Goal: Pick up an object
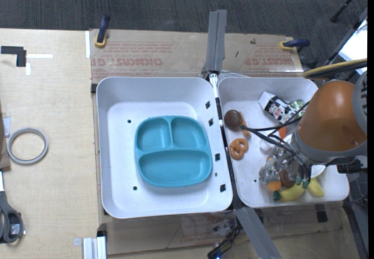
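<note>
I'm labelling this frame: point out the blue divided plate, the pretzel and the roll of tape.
blue divided plate [173,151], camera view, centre divider.
pretzel [238,148], camera view, its middle.
roll of tape [27,145], camera view, ring's edge.

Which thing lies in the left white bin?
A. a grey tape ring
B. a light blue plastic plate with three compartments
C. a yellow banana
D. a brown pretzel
B: the light blue plastic plate with three compartments lies on the floor of the left white bin, while the brown pretzel lies in the right white bin.
</note>
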Robot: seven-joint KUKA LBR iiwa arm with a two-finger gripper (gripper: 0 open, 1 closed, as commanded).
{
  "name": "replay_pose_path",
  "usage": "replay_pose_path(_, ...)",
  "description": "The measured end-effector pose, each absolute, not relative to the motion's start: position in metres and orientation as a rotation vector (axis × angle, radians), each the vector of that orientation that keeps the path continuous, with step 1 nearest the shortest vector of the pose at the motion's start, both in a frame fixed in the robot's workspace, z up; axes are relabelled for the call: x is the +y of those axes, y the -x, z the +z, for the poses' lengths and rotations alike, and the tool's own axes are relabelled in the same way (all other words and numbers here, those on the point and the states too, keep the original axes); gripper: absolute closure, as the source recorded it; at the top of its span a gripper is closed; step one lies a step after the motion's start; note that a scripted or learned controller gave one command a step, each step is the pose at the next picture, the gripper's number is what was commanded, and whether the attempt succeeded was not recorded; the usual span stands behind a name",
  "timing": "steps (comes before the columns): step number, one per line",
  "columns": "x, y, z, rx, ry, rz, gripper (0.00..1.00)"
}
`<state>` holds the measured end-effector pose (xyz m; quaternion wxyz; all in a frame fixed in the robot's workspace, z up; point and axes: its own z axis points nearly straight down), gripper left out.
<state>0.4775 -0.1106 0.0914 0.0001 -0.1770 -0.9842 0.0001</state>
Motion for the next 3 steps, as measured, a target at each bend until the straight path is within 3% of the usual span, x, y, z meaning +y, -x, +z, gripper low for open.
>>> replay_pose_path(1, -0.057, -0.488, 0.192, -3.08, 0.637, 0.0, 1.0)
replay_pose_path(2, -0.137, -0.522, 0.14, -3.037, 0.81, 0.001, 1.0)
replay_pose_path(3, -0.137, -0.522, 0.14, -3.037, 0.809, 0.001, 0.0)
